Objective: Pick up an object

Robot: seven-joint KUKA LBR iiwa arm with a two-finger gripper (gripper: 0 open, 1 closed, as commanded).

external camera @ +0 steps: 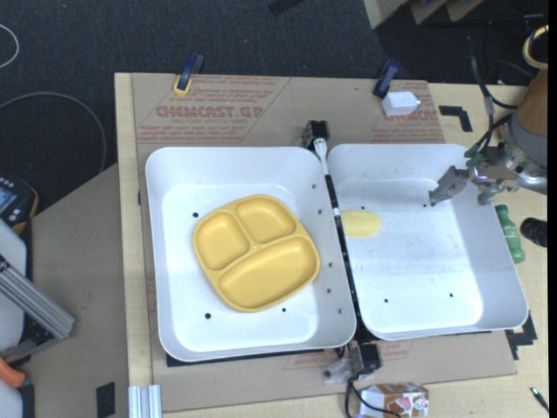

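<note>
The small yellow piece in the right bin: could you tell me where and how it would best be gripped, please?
Probably across its short width, coming straight down from above. The yellow piece lies flat and low on the floor of the right bin, longer side to side, with its left end close to the bin's left wall. That leaves little room for a finger there, while its near and far sides are free.

My two bins (pixel 165 190) are white. A yellow divided tray (pixel 255 252) fills one; a pale yellow lump (pixel 360 224), perhaps a lemon, lies in the other. My claw (pixel 466 184) is grey metal.
</note>
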